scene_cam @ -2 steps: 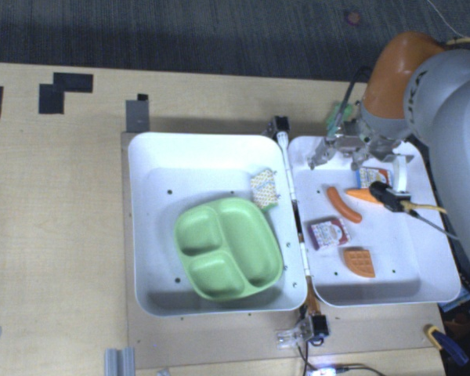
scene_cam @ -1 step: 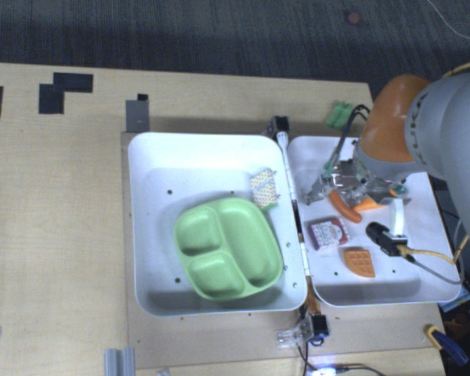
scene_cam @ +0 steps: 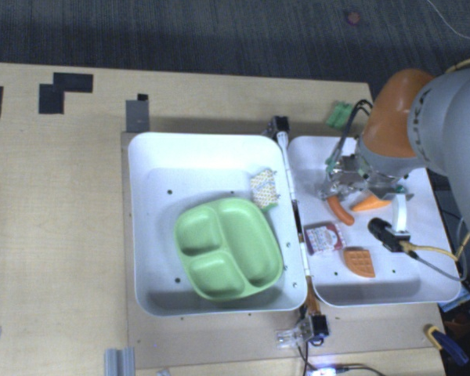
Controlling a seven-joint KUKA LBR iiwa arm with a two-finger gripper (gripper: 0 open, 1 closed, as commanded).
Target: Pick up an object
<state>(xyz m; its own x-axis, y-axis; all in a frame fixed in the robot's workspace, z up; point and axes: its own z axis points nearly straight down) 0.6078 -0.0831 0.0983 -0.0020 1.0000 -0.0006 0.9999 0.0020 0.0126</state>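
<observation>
No legible text, labels or numbers. Small packet (scene_cam: 323, 237) in right bin (scene_cam: 423, 288) carries print, too blurred to read.

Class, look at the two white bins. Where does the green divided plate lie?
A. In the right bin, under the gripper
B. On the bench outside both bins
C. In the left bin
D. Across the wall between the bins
C: the green divided plate rests wholly inside the left bin, apart from the gripper, which is over the right bin.
</observation>
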